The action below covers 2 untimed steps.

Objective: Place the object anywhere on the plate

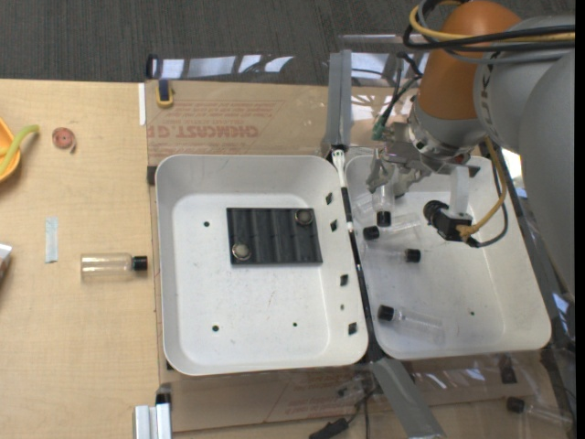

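Observation:
A black ridged plate [274,236] lies in the left bin [183,337], with two small round metal pieces on it, one at its near left corner [240,251] and one at its far right corner [304,217]. My gripper [388,188] hangs low over the far left part of the right bin [512,337]. A clear vial with a black cap [384,216] sits right under it; I cannot tell whether it is gripped. Another clear vial [409,317] lies near the bin's front. Two small black pieces [370,232] [413,256] lie between.
On the wooden bench to the left lie a clear vial [110,264], a small pale strip [51,240], a red disc [62,137] and a yellow object [7,149] at the edge. A black cable connector [439,218] dangles from the arm over the right bin.

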Tool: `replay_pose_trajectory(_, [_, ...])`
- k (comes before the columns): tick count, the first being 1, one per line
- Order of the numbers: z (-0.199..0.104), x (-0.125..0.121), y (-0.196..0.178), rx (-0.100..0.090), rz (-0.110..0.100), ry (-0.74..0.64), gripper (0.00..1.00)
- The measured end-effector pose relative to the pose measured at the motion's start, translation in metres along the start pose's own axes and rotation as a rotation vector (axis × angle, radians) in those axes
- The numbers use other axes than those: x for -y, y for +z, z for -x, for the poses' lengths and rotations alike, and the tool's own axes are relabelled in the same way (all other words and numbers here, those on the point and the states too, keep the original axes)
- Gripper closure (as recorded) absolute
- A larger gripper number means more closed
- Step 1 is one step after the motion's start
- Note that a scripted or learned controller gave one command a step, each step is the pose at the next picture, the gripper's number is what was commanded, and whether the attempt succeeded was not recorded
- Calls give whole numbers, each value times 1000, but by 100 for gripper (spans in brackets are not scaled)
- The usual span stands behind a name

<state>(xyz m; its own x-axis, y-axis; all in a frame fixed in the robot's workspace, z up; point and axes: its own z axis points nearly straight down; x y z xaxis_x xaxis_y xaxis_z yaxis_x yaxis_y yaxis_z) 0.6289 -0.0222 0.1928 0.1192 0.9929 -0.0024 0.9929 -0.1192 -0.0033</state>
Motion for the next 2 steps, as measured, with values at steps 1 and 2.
replay_pose_trajectory(1, [116, -43, -28, 0, 2, 148, 100])
replay_pose_trajectory(2, [-57, 41, 3, 0, -1, 51, 100])
